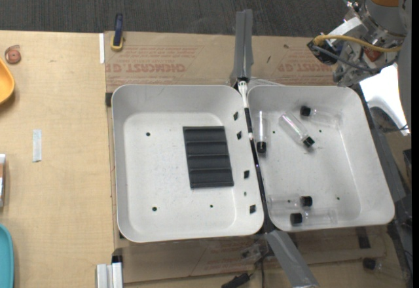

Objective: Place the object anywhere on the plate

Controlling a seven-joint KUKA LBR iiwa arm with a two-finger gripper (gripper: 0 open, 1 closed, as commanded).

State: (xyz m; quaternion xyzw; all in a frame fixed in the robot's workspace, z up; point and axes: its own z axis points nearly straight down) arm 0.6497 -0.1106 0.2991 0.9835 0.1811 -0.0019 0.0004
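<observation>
Clear vials (296, 128) are lying loose in the right bin (366, 149) awaiting pickup, the black plate (208, 157) is waiting in the left bin (131, 149), and the gripper (357, 61) is hovering, its state impossible to tell.

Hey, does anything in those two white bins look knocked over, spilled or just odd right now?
The clear plastic vials with black caps all lie on their sides, scattered at different angles across the right white bin. Nothing looks spilled or broken. The ribbed black rectangular plate lies flat in the left white bin, slightly skewed.
</observation>
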